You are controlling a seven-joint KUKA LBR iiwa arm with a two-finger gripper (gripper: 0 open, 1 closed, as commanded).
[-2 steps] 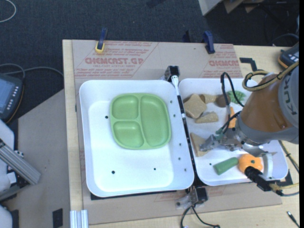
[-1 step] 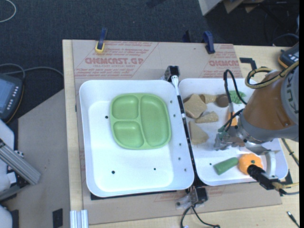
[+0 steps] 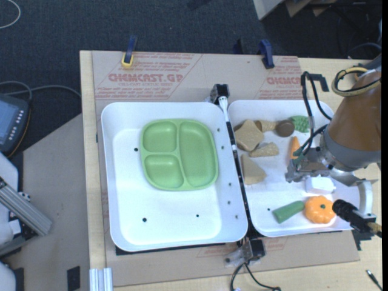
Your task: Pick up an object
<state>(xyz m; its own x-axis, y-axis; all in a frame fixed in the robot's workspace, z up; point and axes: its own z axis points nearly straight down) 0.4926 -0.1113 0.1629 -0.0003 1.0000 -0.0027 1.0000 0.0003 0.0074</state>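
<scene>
I've got the arm [image 3: 357, 126] coming in from the right, orange band showing above the wrist, w/ the gripper [image 3: 301, 173] low over the right bin [image 3: 265, 223], near its middle-right. Can't tell whether it's released or clenched from this angle, and I see nothing clearly grasped. Objs in the right bin: three tan bread-like pieces [image 3: 248, 135] along the left side, a brown round item [image 3: 284, 128] and a dark green leafy piece [image 3: 301, 124] toward the far edge, an orange carrot-like stick [image 3: 294, 145] just beside the gripper on its far side. On the near side, a green wedge [image 3: 287, 211] lies next to a small orange pumpkin [image 3: 319, 210], both apart from the gripper. Left bin [image 3: 121, 211] holds a light green divided plate [image 3: 179, 154], three compartments, sitting toward the far half.
</scene>
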